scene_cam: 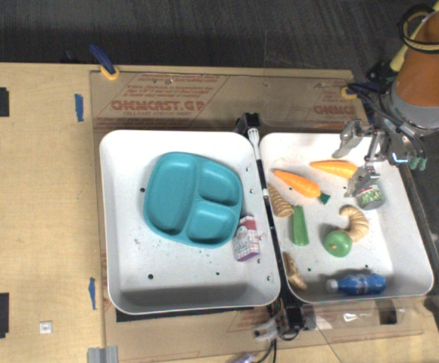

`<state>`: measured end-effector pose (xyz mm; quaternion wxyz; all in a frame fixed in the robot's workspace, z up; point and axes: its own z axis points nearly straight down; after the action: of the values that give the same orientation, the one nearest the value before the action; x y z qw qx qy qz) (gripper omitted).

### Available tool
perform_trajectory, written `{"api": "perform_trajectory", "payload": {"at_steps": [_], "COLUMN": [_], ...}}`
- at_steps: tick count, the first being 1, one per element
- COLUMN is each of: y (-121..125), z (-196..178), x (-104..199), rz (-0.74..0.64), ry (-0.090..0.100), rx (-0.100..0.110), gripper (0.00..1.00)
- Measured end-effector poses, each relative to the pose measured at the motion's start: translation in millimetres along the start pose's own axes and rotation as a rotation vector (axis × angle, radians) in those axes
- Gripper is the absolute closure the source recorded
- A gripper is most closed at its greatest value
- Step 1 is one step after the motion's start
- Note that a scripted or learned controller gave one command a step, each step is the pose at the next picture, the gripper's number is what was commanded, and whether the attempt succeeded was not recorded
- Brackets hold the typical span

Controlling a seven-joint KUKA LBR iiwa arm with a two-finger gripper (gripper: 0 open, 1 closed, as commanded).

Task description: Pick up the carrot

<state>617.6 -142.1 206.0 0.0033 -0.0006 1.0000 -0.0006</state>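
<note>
The carrot (298, 183), orange with a small green stem end, lies aslant in the upper left of the right bin (409, 225). My gripper (362, 151) hangs over the bin's upper right part, to the right of the carrot and apart from it. Its fingers stand open with nothing between them. An orange-yellow tapered piece (333, 169) lies between the gripper and the carrot.
The right bin also holds a small green-and-silver can (369, 196), a croissant (356, 221), a green apple (338, 243), a green stick-shaped vegetable (300, 226), a blue bottle (358, 283) and two tan pieces. In the left bin (121, 225) sit a teal divided plate (193, 197) and a small packet (246, 240).
</note>
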Motion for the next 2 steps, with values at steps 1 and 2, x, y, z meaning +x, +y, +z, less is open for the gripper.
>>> {"api": "perform_trajectory", "payload": {"at_steps": [1,2], "y": [27.4,-34.2], "z": [105.9,117.8], "x": [-12.6,-48.4], "rz": [-0.112,0.080], "ry": [-0.009,0.012], "rx": [0.001,-0.005], "gripper": [0.00,0.00]}}
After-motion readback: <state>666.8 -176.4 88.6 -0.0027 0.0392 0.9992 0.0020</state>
